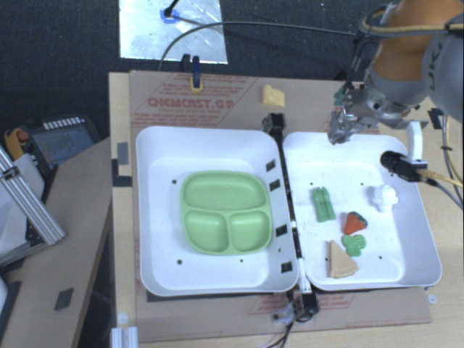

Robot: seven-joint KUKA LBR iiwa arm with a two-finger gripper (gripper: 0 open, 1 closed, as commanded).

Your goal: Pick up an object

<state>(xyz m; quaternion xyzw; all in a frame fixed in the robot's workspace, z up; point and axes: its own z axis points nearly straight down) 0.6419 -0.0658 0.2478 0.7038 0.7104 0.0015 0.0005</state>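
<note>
Arm: we find the grey KUKA arm with its orange band reaching in from the right, its gripper [342,130] hanging over the far left corner of the right white bin [413,256].
Fingers: we cannot tell whether they are spread or pressed together; nothing is seen between them.
Right bin contents: we count 5 candidate items, namely a green ribbed stalk-shaped toy [322,203], a small white crumpled piece [382,196], a red strawberry-like toy [354,222], a green leafy toy [354,245] just beside it, and a tan wedge-shaped toy [340,260] near the front rim.
Separation: all 5 lie well apart from the gripper, toward the bin's middle and front.
Left bin: the left white bin [156,194] holds a pale green 3-compartment plastic tray [225,212].
Step in hand: we judge this the approach; no object is lifted.
Next move: we judge the gripper must travel forward over 1 chosen item, likely the green stalk as nearest, then descend and close.
Counter: cardboard sheet [217,100] lies under both bins.
</note>
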